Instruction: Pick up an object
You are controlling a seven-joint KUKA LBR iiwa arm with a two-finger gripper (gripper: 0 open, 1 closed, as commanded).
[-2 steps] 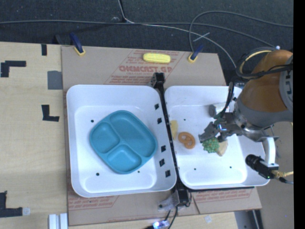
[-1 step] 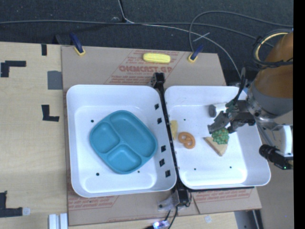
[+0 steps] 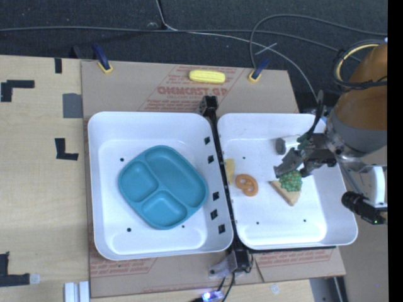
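From above, the gripper (image 3: 291,167) hangs low at the three o'clock side of the right bin (image 3: 315,231), right over a green-topped wedge of food (image 3: 290,186); whether its fingers are spread or pinching cannot be told. A pretzel (image 3: 247,184) lies at nine o'clock from the wedge. The left bin (image 3: 107,231) holds a blue divided plate (image 3: 162,185).

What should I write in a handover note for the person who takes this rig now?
Gripper: low in the right bin, over the green-topped wedge; grasp cannot be confirmed.
Things: orange pretzel-shaped piece and a pale yellow piece lie in the right bin; the blue divided plate is in the left bin.
Done: nothing visibly lifted.
Left: grasp one object and raise it.
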